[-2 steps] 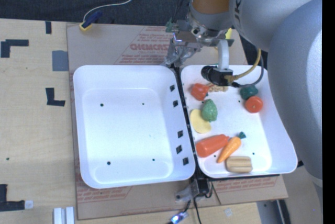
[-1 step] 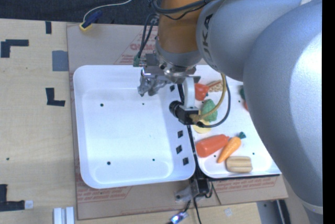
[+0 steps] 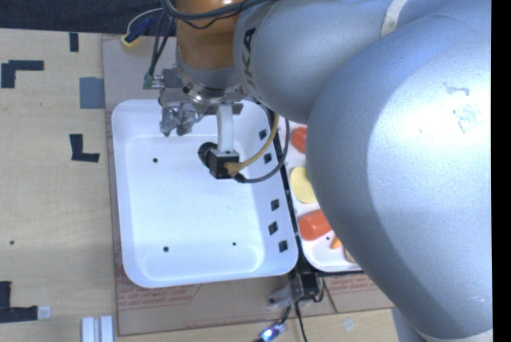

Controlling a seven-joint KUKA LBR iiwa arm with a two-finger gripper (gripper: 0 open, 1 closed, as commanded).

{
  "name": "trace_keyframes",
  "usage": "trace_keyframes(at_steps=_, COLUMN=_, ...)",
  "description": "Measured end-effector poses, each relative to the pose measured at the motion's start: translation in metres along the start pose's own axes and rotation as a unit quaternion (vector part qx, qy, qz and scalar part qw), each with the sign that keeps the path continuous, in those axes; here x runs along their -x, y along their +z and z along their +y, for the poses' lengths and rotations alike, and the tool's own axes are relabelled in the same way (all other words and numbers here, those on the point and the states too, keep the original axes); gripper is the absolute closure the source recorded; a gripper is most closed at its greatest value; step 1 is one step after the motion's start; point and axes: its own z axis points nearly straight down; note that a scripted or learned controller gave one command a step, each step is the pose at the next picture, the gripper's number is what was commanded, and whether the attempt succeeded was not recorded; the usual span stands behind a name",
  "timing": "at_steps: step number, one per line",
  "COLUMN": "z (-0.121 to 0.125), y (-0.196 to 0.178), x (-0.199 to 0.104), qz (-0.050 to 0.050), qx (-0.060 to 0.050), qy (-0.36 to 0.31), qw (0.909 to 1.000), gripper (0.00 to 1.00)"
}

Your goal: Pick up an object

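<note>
so the gripper (image 3: 177, 123) is hanging over the far-left corner of the left bin (image 3: 192, 252), honestly can't tell if it's clamped or loose from here. Objects are all in the right bin (image 3: 319, 256), mostly hidden by the arm (image 3: 383, 117): orange pieces (image 3: 313, 225) and a yellow one (image 3: 302, 185)

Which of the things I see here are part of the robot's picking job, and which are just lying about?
Part of the job:
gripper
left bin
right bin
orange pieces
yellow piece

Just lying about:
black tape marks
grey patch
cables
</note>
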Motion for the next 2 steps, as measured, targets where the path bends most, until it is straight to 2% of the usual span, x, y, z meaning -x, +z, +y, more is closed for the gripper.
trace_keyframes(at_steps=1, z=-0.006, y=0.043, x=-0.014, qz=-0.002, qx=-0.002, qy=0.003, qw=1.0, gripper=1.0)
trace_keyframes(at_steps=2, z=-0.026, y=0.059, x=-0.013, qz=-0.002, qx=-0.002, qy=0.004, qw=1.0, gripper=1.0)
